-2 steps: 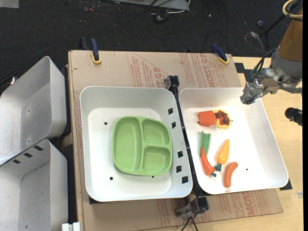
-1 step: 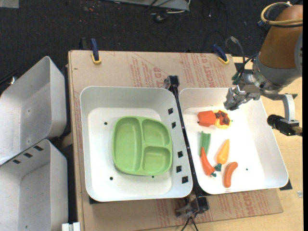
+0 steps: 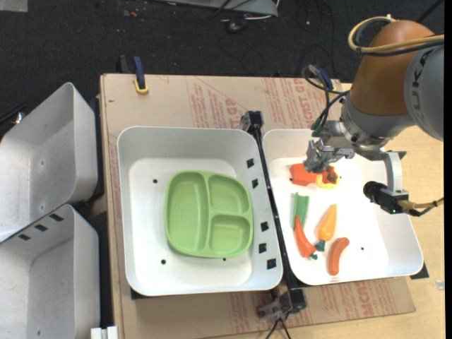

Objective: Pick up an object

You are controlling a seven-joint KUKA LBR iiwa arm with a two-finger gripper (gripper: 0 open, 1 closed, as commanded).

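My gripper (image 3: pixel 320 159) hangs low over the back of the right bin (image 3: pixel 399 249), directly above and against a red-orange toy (image 3: pixel 304 176) with a small yellow piece (image 3: pixel 328 181) beside it. The view does not show whether the toy is in its grasp. In front of these lie a green pod (image 3: pixel 301 205), a red chili (image 3: pixel 304 240), an orange carrot-like piece (image 3: pixel 327 222) and a red-orange sausage shape (image 3: pixel 337 254).
The left bin (image 3: pixel 134 189) holds a green divided plate (image 3: pixel 209 214). A black divider with clips (image 3: pixel 267 203) runs between the bins. A black camera mount (image 3: pixel 381 195) sticks out beside the wrist. Two spare white bins (image 3: pixel 42 189) stand at the far left.
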